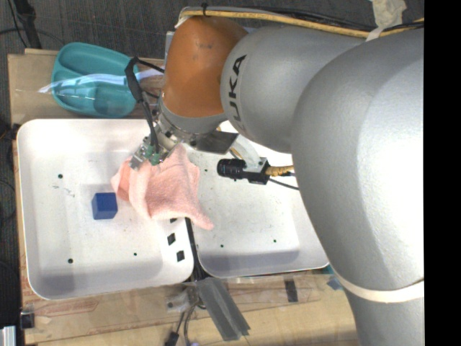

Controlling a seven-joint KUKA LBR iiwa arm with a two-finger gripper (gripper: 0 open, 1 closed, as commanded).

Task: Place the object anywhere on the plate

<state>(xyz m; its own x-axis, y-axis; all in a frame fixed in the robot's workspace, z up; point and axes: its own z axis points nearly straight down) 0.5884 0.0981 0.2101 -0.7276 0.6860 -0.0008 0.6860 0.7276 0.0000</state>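
A pink cloth [171, 189] lies bunched in the left bin [43, 193], and its right corner reaches over the divider between the two bins. Its top edge rises to my gripper [152, 152], which hangs straight over it on the orange wrist band and meets the fabric there. A rounded pink edge [121, 182], which looks like a plate rim, sticks out from under the left side of the cloth. The rest of it is covered. A small blue cube [104, 205] rests on the bin floor just left of that edge, apart from the gripper.
The grey arm covers most of the right bin [252, 254], and a black cable fitting [241, 170] hangs over it. A teal plastic object [94, 78] lies outside the bins at the back left. Bare white floor runs along the left bin's left and front sides.
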